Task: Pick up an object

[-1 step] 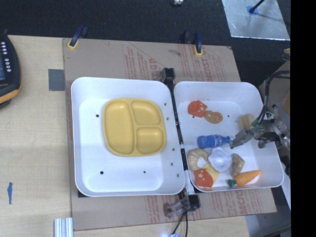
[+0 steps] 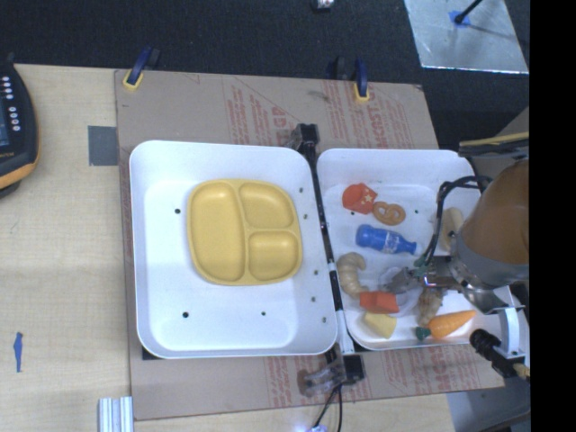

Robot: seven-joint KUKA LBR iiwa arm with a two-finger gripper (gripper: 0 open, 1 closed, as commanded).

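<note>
The right bin (image 2: 387, 157) holds several toy foods: a red piece (image 2: 358, 198), a pretzel (image 2: 389, 212), a blue bottle (image 2: 382, 239), a beige cashew shape (image 2: 350, 268), a red block (image 2: 379, 301), a pale yellow wedge (image 2: 380, 325) and an orange carrot (image 2: 453, 324). My arm (image 2: 499, 228) reaches in from the right over this bin. The gripper (image 2: 421, 280) hangs low in the bin's lower right part, just right of the red block and above the carrot. Nothing is visibly held. The arm hides part of the bin's right side.
The left bin (image 2: 144, 241) carries a yellow divided plate (image 2: 243, 230). Both bins rest on a cardboard sheet (image 2: 270, 106) held by clamps (image 2: 360, 81) at the back. A control pendant (image 2: 13, 124) lies at the far left of the bench.
</note>
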